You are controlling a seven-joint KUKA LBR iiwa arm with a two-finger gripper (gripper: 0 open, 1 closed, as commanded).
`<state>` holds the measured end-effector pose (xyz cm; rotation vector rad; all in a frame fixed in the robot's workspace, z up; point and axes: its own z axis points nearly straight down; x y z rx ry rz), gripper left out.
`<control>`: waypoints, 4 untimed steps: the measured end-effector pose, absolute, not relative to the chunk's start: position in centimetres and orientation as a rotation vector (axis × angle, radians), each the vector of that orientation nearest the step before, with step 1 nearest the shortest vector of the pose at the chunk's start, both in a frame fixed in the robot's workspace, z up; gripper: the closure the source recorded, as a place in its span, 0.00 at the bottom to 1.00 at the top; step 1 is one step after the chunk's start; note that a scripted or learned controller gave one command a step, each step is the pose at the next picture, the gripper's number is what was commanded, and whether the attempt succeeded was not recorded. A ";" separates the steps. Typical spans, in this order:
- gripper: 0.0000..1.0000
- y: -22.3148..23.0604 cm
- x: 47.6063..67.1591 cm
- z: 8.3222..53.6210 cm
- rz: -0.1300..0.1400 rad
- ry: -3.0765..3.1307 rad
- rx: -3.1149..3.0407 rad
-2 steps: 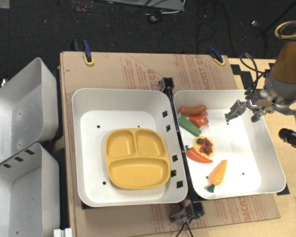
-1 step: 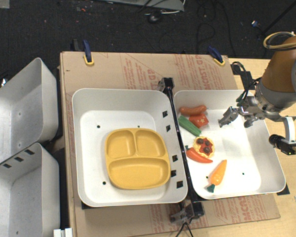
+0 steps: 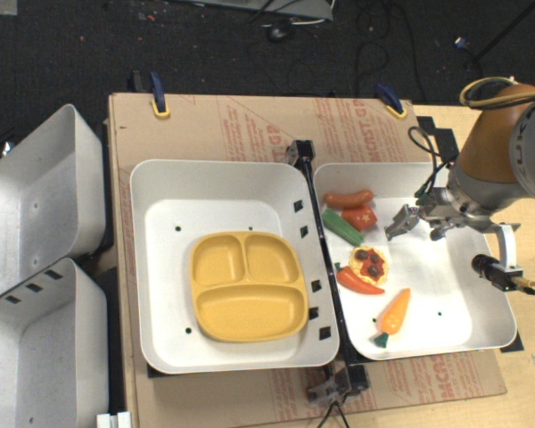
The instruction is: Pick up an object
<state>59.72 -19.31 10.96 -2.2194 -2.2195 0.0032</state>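
The gripper is seen above the right bin, near its far right part, with its fingers spread wide and nothing between them. All the toy food is found to the gripper's left and below it in the view. Closest, to the left, a red sausage lies by the bin's far wall, with a red pepper just under it and a green pod slanting beside the inner wall. Lower left, a small pizza piece rests touching a red chili. Lower still, an orange carrot is placed apart from the rest (bare white floor is left on its right side). Open floor is also seen directly beneath the gripper and toward the right rim. Well to the left, a yellow divided tray is held in the left bin.
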 end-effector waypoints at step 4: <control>1.00 -19.9 61.1 20.9 -0.005 -2.230 -2.224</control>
